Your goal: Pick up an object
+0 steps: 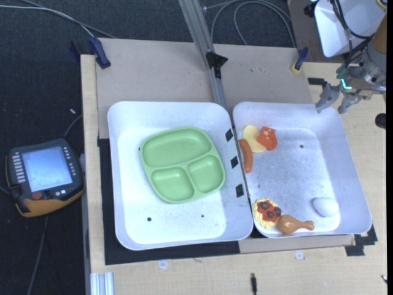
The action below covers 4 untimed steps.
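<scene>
The end effector is shown with fingers spread, nothing between them; the sausage lies down-left of it, long axis near-vertical.

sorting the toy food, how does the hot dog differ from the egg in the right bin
The hot dog is orange-red, long and thin; the egg is white and rounded. The hot dog lies along the bin's left wall, the egg near its front right corner. Both rest loose on the right bin floor.

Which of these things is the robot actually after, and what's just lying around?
Could be picked: hot dog, orange-red piece, pizza slice, drumstick, white egg; gripper above the right bin.

Just there: green divided plate, handheld controller, blue clamps.
</scene>
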Each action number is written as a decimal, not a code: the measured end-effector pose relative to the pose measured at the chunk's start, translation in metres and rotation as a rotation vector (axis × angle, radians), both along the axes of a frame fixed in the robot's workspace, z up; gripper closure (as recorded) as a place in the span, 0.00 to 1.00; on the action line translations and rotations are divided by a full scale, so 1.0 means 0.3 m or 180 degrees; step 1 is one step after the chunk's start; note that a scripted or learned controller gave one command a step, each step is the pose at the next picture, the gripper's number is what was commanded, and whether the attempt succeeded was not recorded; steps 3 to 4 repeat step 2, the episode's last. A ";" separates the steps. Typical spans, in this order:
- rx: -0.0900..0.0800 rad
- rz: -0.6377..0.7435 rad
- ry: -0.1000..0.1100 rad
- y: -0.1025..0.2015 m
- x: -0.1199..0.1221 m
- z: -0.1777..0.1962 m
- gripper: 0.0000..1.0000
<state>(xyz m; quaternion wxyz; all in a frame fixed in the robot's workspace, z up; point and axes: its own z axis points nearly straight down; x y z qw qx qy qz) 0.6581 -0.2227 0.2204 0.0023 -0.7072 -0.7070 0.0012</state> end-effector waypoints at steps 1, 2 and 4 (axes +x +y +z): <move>-0.0005 0.0003 -0.0017 0.000 0.004 0.009 0.00; 0.0002 0.0006 0.0001 0.024 0.024 -0.150 0.00; 0.0002 0.0006 0.0001 0.024 0.024 -0.150 0.00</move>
